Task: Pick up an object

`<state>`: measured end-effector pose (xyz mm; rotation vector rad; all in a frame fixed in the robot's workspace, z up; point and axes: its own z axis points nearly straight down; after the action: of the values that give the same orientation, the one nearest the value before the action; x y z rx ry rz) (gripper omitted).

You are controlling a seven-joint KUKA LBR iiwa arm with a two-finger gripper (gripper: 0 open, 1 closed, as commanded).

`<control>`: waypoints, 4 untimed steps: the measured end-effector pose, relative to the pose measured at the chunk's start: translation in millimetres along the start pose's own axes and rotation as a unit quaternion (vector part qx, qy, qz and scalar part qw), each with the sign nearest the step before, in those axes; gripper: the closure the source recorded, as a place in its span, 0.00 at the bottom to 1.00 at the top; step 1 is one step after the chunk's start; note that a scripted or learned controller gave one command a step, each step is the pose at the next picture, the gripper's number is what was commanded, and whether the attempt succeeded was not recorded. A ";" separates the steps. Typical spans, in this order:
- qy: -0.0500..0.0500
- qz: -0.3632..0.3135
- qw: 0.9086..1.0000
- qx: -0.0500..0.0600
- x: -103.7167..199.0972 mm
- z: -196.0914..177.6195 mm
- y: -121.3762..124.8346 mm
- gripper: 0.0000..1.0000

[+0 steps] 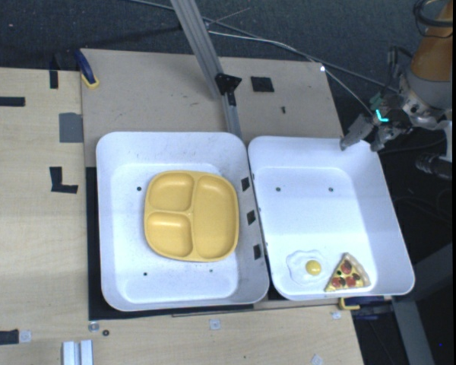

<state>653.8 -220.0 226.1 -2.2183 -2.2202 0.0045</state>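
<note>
Hovering over the right bin's (pixel 380 196) far corner, the pincer (pixel 361 137) hides its state; cannot tell.

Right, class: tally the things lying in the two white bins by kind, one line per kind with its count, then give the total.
Yellow divided plate: 1, in the left bin
Toy fried egg: 1, in the right bin
Toy pizza slice: 1, in the right bin
Total: 3

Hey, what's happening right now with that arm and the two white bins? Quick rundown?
Pincer hovering by right bin's far right corner, holding nothing visible. Fried egg toy and pizza slice toy at that bin's near edge. Yellow divided plate in left bin. Nothing blocking.
</note>
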 end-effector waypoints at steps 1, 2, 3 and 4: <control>0.000 0.000 1.000 -0.002 0.0 -1.8 0.8 0.00; 0.000 0.000 1.000 0.001 -2.4 62.1 3.1 0.00; 0.000 0.000 1.000 0.000 8.2 114.0 3.0 0.00; -0.002 -0.001 1.000 -0.002 8.5 141.9 3.5 0.00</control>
<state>656.8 -211.5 84.2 -2.2199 -2.2256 0.0039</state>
